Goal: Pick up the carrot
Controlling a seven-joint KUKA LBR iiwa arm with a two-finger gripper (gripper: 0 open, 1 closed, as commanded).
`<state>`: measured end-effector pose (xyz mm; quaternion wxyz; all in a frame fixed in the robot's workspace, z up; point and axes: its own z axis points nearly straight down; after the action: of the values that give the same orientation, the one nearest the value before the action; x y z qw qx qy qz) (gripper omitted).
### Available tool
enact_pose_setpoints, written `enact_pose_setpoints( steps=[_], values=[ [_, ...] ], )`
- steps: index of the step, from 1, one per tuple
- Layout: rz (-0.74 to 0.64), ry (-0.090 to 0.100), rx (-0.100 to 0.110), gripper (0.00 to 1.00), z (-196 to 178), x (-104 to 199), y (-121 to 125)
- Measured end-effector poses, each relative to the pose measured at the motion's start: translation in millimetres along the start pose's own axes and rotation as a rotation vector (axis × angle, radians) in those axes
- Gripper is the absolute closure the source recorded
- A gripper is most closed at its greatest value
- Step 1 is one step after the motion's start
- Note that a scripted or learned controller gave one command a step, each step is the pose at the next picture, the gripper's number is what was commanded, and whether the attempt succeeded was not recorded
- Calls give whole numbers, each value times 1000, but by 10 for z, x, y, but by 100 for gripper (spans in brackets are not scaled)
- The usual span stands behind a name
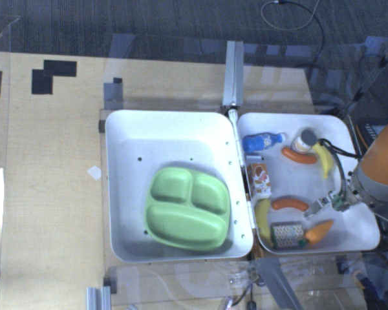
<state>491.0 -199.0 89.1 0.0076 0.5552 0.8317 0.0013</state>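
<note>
The carrot [319,230] is small and orange with a green tip. It lies near the front edge of the right bin [365,234], beside a grey speckled block [286,234]. My gripper [324,205] reaches in from the right and sits just above and behind the carrot, over the bin floor. Nothing shows in its grasp. The arm's orange band [383,160] hangs over the bin's right rim.
The right bin also holds a blue bottle [262,141], a small jar [305,141], a banana [324,158], two orange-red sausages [299,155] [289,203], a snack packet [260,179] and a yellow piece [262,217]. A green divided plate [187,206] lies in the left bin [126,173].
</note>
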Motion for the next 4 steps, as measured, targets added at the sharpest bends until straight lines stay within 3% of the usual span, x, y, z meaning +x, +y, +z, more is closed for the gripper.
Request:
enact_pose_setpoints(
  steps=[1,2,3,4],
  values=[
    [-263,1,-3,0,-3,-68,-11],
    [306,4,3,0,5,107,37],
    [464,8,4,0,11,70,21],
    [458,4,-2,100,-100,57,50]
  ],
)
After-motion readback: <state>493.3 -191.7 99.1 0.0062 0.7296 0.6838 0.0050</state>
